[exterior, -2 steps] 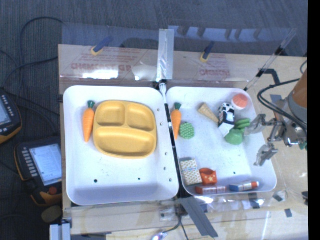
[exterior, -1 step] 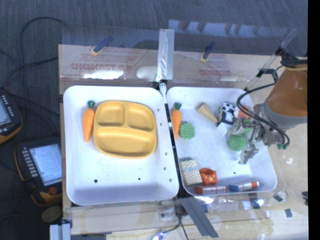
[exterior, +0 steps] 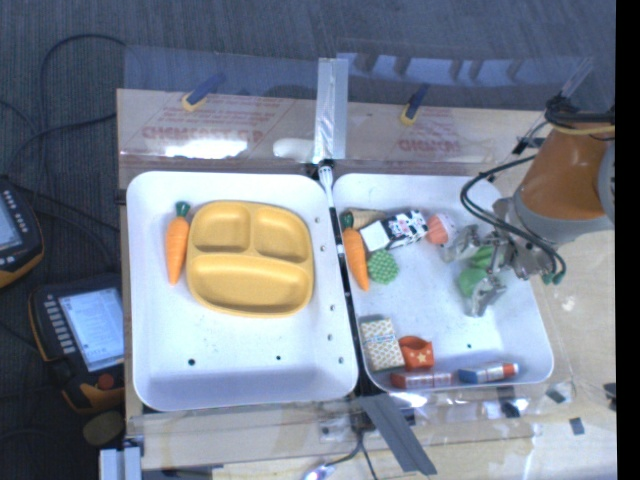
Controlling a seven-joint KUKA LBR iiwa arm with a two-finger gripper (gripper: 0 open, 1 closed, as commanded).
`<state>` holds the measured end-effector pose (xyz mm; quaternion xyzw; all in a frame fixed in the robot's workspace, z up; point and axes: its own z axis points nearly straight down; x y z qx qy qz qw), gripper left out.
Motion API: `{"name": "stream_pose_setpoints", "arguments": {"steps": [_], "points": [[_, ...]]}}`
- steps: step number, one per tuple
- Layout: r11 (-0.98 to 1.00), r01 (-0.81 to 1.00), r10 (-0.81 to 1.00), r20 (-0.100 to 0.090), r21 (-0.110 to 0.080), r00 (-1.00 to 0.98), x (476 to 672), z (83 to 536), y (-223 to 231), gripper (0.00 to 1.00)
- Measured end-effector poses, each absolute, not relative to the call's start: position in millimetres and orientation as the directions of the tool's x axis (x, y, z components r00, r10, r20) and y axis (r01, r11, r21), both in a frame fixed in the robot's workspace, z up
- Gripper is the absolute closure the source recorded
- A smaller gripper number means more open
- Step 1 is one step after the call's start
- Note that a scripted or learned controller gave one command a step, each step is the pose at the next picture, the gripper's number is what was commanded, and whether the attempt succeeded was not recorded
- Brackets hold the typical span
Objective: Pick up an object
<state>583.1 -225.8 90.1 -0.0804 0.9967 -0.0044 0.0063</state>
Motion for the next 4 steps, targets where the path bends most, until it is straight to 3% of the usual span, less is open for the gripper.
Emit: {"name": "stream_pose_setpoints", "arguments": {"steps": [1, 3, 4], "points": [[0.987, -0.161, -0.161, -0.011, -0.008, -0.987, 599.6, 90, -212, 0.0], [0.976, -0.216, -0.216, -0.008, -0.006, -0.976, 610.6, 89, -222, 0.0], [0.976, -0.218, -0.218, -0.013, -0.01, -0.976, 613.3, 101, -221, 1.0]]}}
